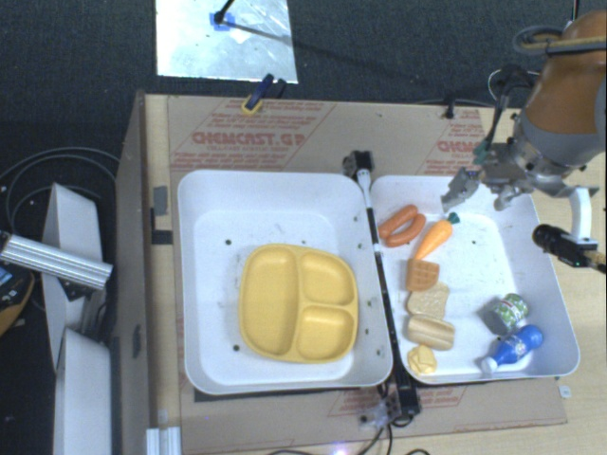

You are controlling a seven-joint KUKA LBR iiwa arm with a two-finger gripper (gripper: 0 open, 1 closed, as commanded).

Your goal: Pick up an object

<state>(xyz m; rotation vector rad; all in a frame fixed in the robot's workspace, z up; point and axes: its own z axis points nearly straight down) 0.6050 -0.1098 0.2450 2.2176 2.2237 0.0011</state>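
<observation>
My gripper (480, 192) hangs over the far edge of the right bin (548, 287), open, with nothing between its fingers. Just left of and below it lie an orange carrot (433, 238) and a curved orange sausage (401, 226). Down the bin's left side follow a brown waffle square (423, 275), a pale bread slice (429, 301), a bread roll (430, 331) and a small yellow piece (421, 359). A green-labelled can (507, 313) and a blue bottle (513, 347) lie at the near right corner.
The left bin (204, 254) holds a yellow divided plate (297, 303). A black divider bar (375, 254) runs between the bins. Cardboard surrounds both bins, and the arm's grey and orange body (569, 93) fills the upper right.
</observation>
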